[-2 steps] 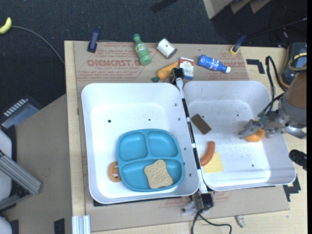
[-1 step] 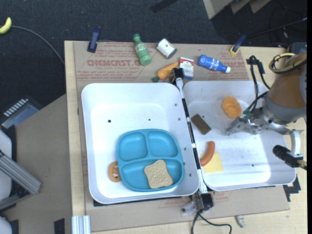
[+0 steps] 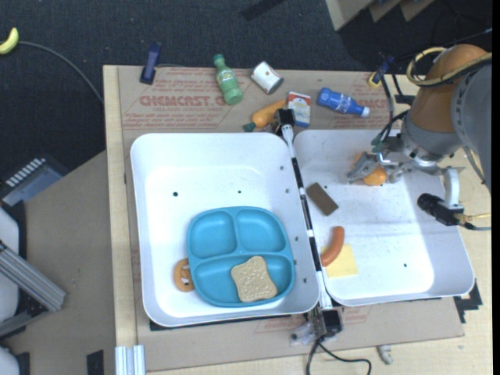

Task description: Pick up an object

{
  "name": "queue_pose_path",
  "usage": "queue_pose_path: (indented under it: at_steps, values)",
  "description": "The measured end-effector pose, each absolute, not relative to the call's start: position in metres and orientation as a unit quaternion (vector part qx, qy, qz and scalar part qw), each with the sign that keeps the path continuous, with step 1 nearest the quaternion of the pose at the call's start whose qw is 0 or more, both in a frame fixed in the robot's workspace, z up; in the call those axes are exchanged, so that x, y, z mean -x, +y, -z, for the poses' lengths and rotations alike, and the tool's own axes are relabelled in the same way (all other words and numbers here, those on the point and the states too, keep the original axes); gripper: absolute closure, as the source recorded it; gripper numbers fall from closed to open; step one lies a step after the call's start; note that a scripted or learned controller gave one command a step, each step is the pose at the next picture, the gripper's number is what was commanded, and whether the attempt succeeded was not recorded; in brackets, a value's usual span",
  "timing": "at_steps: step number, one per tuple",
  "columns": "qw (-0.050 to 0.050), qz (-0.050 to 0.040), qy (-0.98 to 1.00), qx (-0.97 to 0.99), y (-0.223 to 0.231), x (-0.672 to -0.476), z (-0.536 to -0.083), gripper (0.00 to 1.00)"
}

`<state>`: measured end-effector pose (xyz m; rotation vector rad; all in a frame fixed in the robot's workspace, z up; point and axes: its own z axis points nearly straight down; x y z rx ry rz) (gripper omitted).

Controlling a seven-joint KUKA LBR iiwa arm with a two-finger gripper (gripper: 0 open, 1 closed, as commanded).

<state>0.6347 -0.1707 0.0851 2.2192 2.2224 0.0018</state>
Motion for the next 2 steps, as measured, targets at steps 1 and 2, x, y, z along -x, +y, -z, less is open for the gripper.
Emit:
queue_pose_path:
  at_steps: [1, 2]
  values:
    - [0.001, -0.0009, 0.708, -0.706, -0.134, -0.667, -0.085, 0.00]
    - [0.003, -0.0008, 0.708, -0.706, -0.135, -0.668, -0.096, 1.00]
